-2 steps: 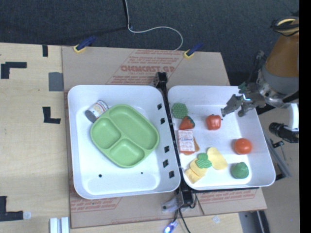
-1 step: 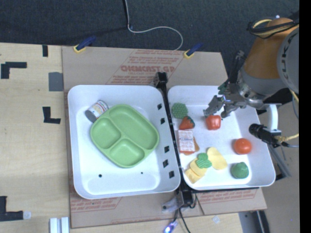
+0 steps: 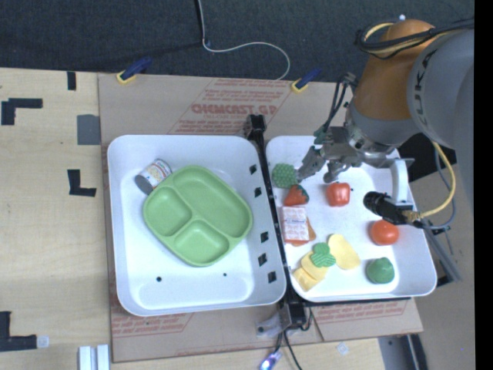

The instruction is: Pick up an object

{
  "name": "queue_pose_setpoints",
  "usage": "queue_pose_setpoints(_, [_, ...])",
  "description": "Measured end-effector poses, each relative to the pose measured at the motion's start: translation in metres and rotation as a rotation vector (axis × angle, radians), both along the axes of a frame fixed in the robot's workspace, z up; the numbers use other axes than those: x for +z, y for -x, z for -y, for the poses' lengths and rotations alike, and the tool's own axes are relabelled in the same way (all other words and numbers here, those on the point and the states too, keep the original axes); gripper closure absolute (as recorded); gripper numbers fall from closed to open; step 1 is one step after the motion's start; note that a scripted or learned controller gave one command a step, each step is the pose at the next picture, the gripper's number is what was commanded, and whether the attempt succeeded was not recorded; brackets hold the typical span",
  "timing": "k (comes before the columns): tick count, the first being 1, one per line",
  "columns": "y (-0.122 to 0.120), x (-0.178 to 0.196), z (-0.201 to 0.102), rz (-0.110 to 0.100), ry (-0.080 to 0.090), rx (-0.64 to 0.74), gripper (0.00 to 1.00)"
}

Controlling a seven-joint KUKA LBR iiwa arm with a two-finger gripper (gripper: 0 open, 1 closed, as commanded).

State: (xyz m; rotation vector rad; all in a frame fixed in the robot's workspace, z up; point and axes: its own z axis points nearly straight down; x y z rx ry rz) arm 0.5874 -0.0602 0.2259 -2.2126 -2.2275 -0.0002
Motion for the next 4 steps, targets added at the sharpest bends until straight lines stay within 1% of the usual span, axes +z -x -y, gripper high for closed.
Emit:
queue_pose_setpoints(1, [-0.013, 0.008, -0.052, 0.001, 0.000, 0.000, 1.00])
queue_pose_setpoints(2, [-0.028, 0.001, -0.069, 0.000, 0.002, -0.004, 1.00])
queue_pose_setpoints(3, [-0.033, -0.009, -0.072, -0.001, 0.003, -0.005, 1.00])
queue_pose_setpoints(4, [-0.033, 0.008, -0.075, 0.001, 0.001, -0.005, 1.00])
